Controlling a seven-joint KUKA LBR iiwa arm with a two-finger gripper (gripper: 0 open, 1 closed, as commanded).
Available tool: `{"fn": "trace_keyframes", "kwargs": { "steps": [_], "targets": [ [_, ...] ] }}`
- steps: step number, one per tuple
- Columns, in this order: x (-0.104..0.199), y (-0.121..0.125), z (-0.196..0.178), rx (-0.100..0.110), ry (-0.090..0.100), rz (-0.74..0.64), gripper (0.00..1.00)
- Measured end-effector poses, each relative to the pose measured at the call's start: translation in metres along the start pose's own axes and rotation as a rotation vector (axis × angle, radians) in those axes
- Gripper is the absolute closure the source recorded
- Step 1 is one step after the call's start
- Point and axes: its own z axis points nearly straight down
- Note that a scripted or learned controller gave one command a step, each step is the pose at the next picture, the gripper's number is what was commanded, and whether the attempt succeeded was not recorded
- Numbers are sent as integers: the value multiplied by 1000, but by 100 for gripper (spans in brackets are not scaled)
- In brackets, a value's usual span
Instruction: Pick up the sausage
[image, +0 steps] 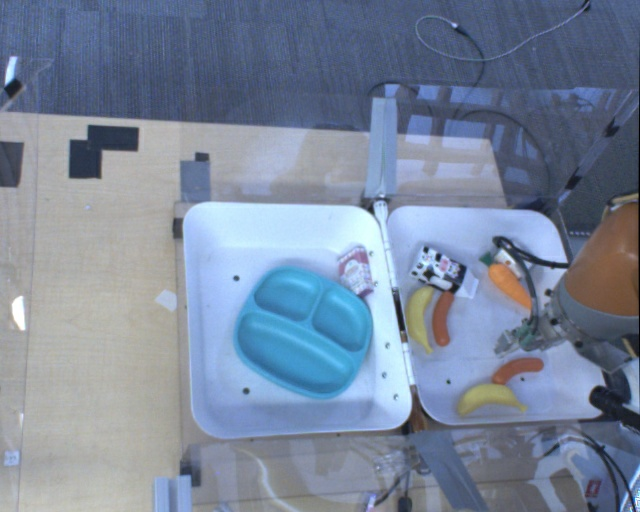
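Note:
Two orange-red sausages lie in the right bin (560, 235). One sausage (441, 318) lies upright in the view beside a yellow banana (420, 318), near the bin's left wall. The other sausage (518, 369) lies at the front right, just above a second banana (489, 400). My gripper (520, 339) hangs low in the right bin, directly above this front sausage and a little below the carrot (510, 285). It is apart from the left sausage by a good hand's width. The grey arm with its orange band (605, 270) comes in from the right.
A black-and-white carton (437, 267) lies at the back of the right bin. The left bin (210, 240) holds a blue divided plate (303, 330) and a red-and-white packet (356, 270) against its right wall. A black cable (525, 255) loops near the carrot.

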Motion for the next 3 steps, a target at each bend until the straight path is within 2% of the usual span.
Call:
{"fn": "trace_keyframes", "kwargs": {
  "steps": [1, 2, 3],
  "targets": [
    [0, 0, 0, 0, 0, 0, 0],
    [-4, -4, 11, 5, 4, -70, 0],
    [-4, -1, 0, 0, 3, -71, 100]
  ]
}}
